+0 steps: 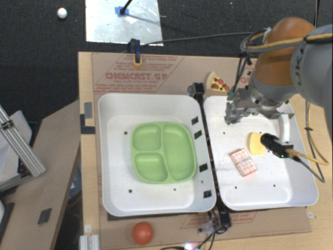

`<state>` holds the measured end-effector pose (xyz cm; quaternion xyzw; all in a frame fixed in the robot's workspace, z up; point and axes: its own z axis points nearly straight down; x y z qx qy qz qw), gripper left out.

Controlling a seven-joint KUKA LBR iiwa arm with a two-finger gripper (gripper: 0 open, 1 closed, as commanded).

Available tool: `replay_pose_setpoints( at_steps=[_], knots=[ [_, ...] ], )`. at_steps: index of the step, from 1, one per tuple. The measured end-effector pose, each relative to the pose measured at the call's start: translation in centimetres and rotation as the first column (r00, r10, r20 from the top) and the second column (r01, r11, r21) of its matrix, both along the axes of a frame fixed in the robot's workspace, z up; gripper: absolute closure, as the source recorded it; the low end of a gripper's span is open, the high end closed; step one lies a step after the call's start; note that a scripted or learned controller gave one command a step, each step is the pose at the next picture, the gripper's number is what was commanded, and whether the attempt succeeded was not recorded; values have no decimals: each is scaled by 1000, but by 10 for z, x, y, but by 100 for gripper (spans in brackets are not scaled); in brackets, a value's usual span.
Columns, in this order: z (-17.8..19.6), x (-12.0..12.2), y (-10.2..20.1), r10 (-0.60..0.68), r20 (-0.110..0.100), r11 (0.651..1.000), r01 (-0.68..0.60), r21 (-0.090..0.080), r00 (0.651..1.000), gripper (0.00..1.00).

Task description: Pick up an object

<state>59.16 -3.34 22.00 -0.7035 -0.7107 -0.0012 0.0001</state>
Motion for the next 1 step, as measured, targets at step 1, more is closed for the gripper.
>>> replay_pose_setpoints(
  at_steps=[1],
  knots=[
    [-7, 6, 56, -1, 1, 1000, 1, -1, 1000, 100]
  ],
)
